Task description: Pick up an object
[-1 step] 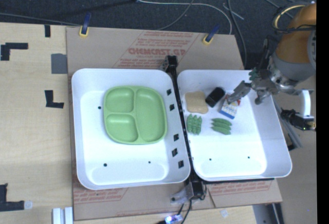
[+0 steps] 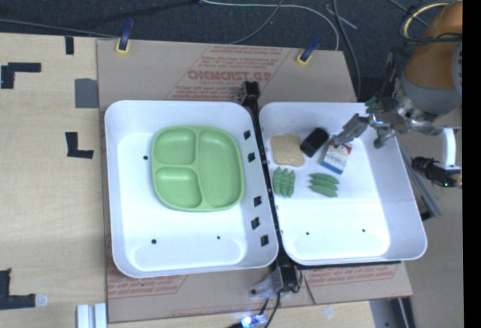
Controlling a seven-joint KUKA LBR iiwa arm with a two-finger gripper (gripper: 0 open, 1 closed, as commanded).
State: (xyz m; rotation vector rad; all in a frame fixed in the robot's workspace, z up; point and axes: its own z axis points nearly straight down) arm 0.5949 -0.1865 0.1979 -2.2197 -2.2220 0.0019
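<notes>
The right bin (image 2: 376, 236) holds several small items. A tan bun-shaped piece (image 2: 287, 150) lies by the divider, with a black block (image 2: 313, 141) just right of it. Two green pod-like pieces sit below them, one (image 2: 284, 182) near the divider and one (image 2: 324, 183) further right. A small blue, white and red box (image 2: 336, 158) sits tilted right of the black block. My gripper (image 2: 352, 131) reaches in from the right, and its tip is directly above and touching or nearly touching that box. I cannot tell whether the box is gripped.
The left bin (image 2: 128, 244) carries a light green divided plate (image 2: 198, 168). Black clips run along the divider (image 2: 259, 168) between the bins. Cables lie on the dark surface behind, and the arm's orange band (image 2: 443, 48) stands over the right bin's far right corner.
</notes>
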